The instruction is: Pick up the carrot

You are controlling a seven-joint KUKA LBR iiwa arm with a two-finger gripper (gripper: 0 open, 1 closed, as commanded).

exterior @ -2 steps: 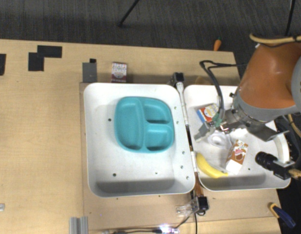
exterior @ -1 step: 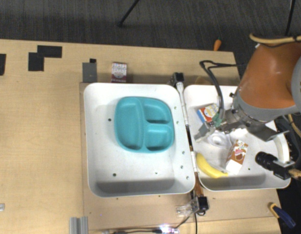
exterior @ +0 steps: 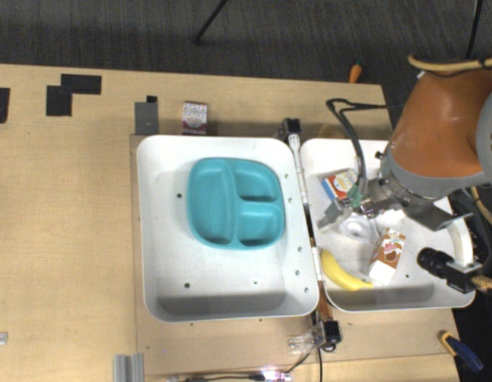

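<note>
My gripper (exterior: 341,212) hangs low over the left middle of the right bin (exterior: 389,301), just above a clear round item (exterior: 356,229). The grey arm with its orange band (exterior: 437,130) covers the bin's right and back parts and hides whatever lies beneath it. A yellow banana (exterior: 341,273) lies near the bin's front left corner, below the gripper. Beside the banana a brown and white snack packet (exterior: 387,253) stands tilted. A white, red and blue packet (exterior: 340,185) lies just behind the gripper.
The left bin (exterior: 222,305) holds a teal divided plate (exterior: 234,201). A black cable (exterior: 349,126) loops from the arm over the right bin's back edge. A small box (exterior: 195,116) and a dark block (exterior: 147,116) sit behind the left bin.
</note>
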